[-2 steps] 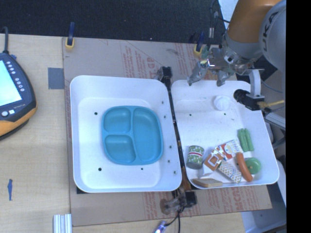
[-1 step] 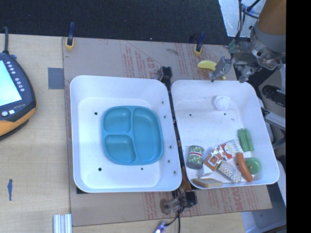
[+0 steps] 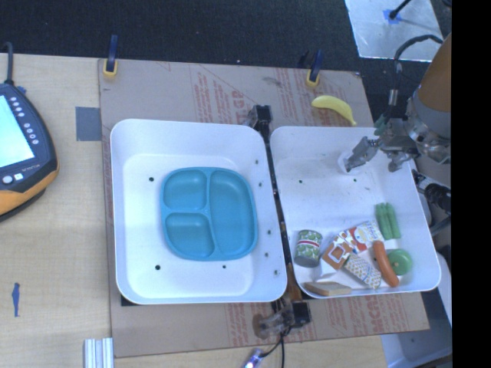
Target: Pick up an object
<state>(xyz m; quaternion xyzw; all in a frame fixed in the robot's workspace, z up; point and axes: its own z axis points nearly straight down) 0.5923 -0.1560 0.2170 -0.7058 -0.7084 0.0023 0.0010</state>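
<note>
Camera view, nearest edge first: the lower right of the frame holds the pile of candidates, all crowded into the bottom end of the right bin (image 3: 430, 228). Counted there: one small round can (image 3: 308, 247), one red-and-white packet (image 3: 349, 246), one patterned box (image 3: 363, 271), one tan wedge (image 3: 331, 288), one carrot (image 3: 385, 264), one green round piece (image 3: 400, 261) and one green pod (image 3: 387, 221). At centre left, the left bin (image 3: 123, 205) carries one blue divided plate (image 3: 209, 212). That makes two bins on the table (image 3: 54, 267). Farther back, at upper right, the tool (image 3: 377, 154) hangs over the bare top end of the right bin, fingers spread with nothing between them. One banana (image 3: 334, 107) lies beyond the bins. My judgement: this is the approach step, and next the tool must travel toward the pile and descend over one item.
</note>
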